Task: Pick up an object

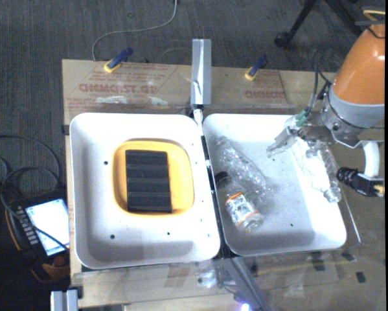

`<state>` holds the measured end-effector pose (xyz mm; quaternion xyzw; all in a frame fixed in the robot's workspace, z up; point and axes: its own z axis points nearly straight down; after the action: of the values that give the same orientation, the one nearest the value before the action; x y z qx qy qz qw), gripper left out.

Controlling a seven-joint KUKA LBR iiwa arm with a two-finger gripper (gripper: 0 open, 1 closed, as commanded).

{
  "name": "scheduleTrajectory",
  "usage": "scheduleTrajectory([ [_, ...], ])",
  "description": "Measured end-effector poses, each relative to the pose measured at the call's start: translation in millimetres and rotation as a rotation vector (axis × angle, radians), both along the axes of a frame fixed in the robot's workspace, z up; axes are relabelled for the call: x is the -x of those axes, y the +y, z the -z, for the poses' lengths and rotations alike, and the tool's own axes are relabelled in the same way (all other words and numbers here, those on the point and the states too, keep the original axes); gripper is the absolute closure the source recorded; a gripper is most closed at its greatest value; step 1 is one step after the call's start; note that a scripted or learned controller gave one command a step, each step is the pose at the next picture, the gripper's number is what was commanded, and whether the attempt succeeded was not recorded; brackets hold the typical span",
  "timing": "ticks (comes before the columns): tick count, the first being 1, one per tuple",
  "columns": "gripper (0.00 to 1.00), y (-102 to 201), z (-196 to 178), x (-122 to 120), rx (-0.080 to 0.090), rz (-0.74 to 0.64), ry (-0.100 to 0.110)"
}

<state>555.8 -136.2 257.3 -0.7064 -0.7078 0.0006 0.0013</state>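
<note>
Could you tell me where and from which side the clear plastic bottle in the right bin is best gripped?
Probably across the clear plastic bottle at mid-body, coming straight down from above. It lies flat and diagonal in the right bin, so the fingers should close across its narrow width; the crumpled walls may give.

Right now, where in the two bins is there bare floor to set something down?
Left bin: the yellow tray fills the middle, leaving a bare strip along the near wall. Right bin: open floor in the near right corner, beside the clear plastic bottle. It is crowded along the divider by the bottle and at the far right under the gripper.
</note>
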Motion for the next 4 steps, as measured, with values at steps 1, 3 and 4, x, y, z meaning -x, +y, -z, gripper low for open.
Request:
scheduleTrajectory([
  [1, 0.0, 3.1, 85.3, -20.5, 0.001, -0.006, 0.001],
  [3, 0.0, -39.3, 90.4, -14.2, 0.002, -0.067, -0.002],
  [4, 0.0, -18.5, 164.8, 0.5, 0.005, -0.118, -0.018],
])
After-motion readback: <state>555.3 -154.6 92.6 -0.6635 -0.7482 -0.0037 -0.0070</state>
